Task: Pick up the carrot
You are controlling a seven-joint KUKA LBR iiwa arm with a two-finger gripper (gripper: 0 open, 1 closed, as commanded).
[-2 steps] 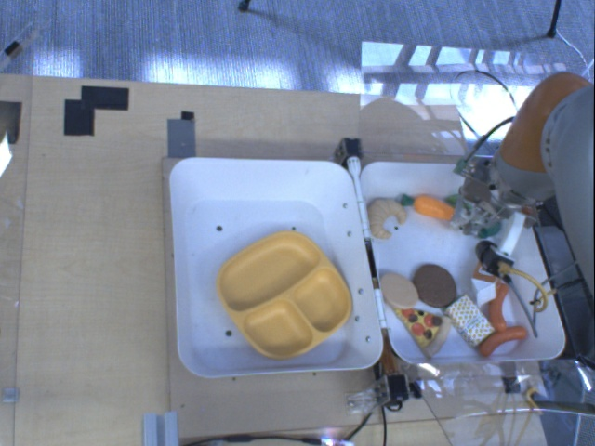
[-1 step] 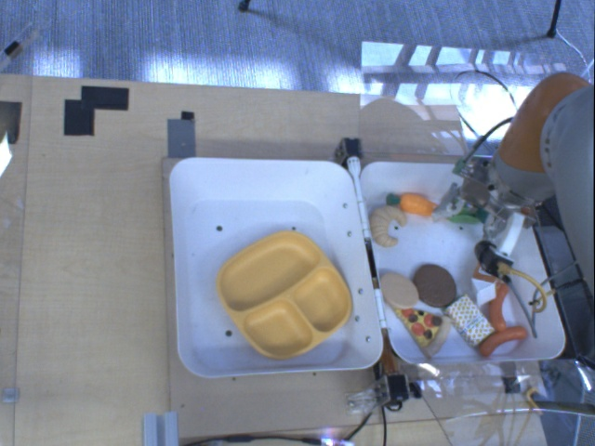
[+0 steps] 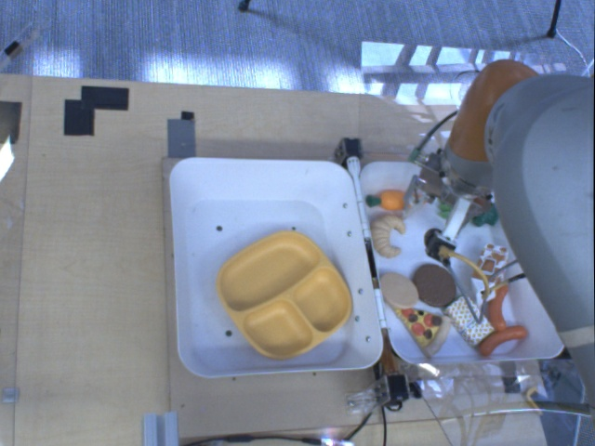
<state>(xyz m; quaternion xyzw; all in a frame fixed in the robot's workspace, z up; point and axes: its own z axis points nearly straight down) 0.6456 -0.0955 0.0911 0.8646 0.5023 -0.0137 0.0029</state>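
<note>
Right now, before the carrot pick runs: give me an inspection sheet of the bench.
Surface: pale wooden bench with two shallow white bins, left bin and right bin.
Job's things: small orange carrot lying near the right bin's upper left corner, above the tan croissant.
Clutter: yellow three-compartment plate in the left bin; brown disc, pizza slice and red sausage in the right bin.
Grippers: gripper over the right bin, just right of the carrot.
Cables: loose wires at the bench's near edge.
Surroundings: blue-grey carpet; black tape patches on the bench.
</note>
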